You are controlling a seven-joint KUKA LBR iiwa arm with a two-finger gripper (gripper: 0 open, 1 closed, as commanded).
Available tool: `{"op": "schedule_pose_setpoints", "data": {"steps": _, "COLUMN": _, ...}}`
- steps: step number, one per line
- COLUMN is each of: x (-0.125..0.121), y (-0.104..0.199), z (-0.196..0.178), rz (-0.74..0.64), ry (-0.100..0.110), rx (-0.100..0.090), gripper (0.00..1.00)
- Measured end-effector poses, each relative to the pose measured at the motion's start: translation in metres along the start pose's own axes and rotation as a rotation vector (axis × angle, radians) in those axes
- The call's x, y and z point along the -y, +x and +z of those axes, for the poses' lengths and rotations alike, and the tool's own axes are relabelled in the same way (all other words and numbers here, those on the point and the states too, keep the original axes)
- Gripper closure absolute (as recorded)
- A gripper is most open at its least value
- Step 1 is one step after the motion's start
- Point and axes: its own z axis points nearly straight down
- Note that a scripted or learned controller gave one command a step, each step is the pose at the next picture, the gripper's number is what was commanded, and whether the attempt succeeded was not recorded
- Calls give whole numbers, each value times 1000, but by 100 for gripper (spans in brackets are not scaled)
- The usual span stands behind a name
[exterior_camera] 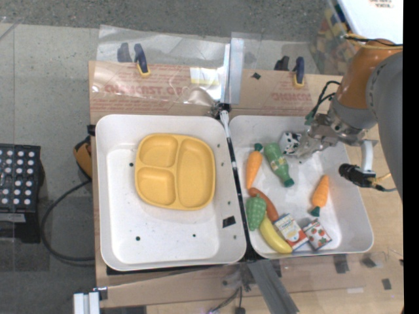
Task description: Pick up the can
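Two white bins sit side by side; the right bin point(357, 205) holds the toys. The gripper point(302, 144) hangs low at its far end, touching a small black-and-white thing point(289, 142), possibly the can, presumably lining up a grasp.

Overhead slanted view of both bins point(105, 195)
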Motion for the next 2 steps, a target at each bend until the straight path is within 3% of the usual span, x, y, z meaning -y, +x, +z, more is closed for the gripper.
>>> {"op": "schedule_pose_setpoints", "data": {"steps": 1, "x": 0, "y": 0, "z": 0, "rz": -1, "ry": 1, "rx": 2, "gripper": 0}}
{"op": "schedule_pose_setpoints", "data": {"steps": 2, "x": 0, "y": -1, "z": -10, "rz": 0, "ry": 1, "rx": 6, "gripper": 100}}
